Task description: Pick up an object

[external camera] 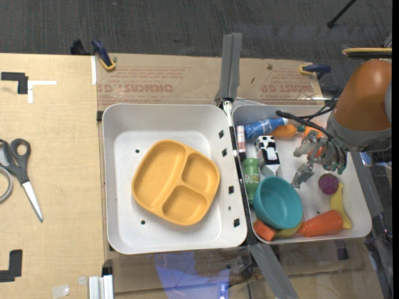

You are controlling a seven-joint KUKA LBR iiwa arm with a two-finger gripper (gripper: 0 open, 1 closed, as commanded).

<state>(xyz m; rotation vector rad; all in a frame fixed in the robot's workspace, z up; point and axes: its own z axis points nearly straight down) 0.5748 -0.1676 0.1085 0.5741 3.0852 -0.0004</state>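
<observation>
My gripper (303, 161) hangs over the middle of the right bin (361, 226), reaching in from the right under the orange band. Its two grey fingers (305, 144) stand apart, open, with nothing between them. Just below and left of it sits a teal bowl (278, 202). A purple ball (328, 183) lies to its right, with a yellow banana (340, 204) and an orange carrot (321, 223) nearer the front. A black-and-white block (268, 149), a green bottle (251, 173), a blue tube (264, 128) and a small orange piece (284, 130) lie to its left.
The left bin (118, 167) holds a yellow divided plate (176, 182). Scissors (22, 173) lie on the wooden board far left. A grey bar (230, 67) rises behind the wall between the bins. A red-orange item (264, 230) sits under the bowl's front edge.
</observation>
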